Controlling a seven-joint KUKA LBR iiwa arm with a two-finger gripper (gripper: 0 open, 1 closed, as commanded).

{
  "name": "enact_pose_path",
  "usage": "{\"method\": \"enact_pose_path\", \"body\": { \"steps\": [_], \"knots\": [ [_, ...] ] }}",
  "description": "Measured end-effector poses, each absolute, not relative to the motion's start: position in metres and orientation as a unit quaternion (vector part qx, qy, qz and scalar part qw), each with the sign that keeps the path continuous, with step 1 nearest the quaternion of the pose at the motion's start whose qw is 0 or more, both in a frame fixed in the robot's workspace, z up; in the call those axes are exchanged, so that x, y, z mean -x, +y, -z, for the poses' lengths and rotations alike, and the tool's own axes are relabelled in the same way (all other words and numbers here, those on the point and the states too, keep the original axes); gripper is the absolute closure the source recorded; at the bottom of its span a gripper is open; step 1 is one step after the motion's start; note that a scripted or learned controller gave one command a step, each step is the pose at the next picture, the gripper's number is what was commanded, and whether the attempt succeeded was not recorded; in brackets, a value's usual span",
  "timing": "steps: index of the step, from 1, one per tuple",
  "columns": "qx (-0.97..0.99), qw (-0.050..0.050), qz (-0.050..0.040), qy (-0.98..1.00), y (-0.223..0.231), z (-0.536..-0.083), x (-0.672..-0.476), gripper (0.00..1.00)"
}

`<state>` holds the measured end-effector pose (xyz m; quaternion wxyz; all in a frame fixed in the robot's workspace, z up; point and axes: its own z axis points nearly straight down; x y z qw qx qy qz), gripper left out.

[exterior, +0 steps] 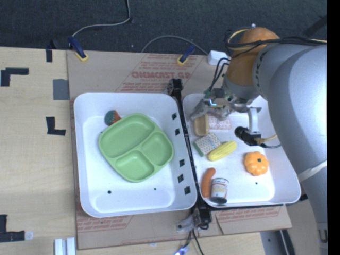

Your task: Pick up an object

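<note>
My gripper (211,108) hangs low over the back left part of the right bin (281,193), under the grey arm with the orange band. Just below it lie a tan bread-like piece (200,125) and a pale pink item (220,124). In front of those sit a green and white checked block (206,142) and a yellow corn cob (222,150). An orange pumpkin (256,163) rests further right. A red sausage-like piece (208,180) and a small can (219,189) lie at the bin's front.
The left bin (87,195) holds a green divided plate (136,146) and a small teal and red object (111,117) at its back left. A black divider (183,142) runs between the bins. Cables trail behind the bench.
</note>
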<state>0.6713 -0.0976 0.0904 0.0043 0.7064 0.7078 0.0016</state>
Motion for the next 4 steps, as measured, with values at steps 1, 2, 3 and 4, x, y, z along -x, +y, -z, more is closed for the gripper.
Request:
{"method": "enact_pose_path", "body": {
  "steps": [1,2,3,4],
  "knots": [
    [-0.707,0.005,-0.001,0.707,-0.096,-0.091,-0.671,0.0],
    [-0.706,0.003,-0.0027,0.708,-0.101,-0.09,-0.671,0.0],
    [-0.706,0.007,-0.004,0.709,-0.102,-0.102,-0.673,1.0],
    [-0.706,0.007,-0.0046,0.709,-0.101,-0.102,-0.673,0.0]
  ]
}}
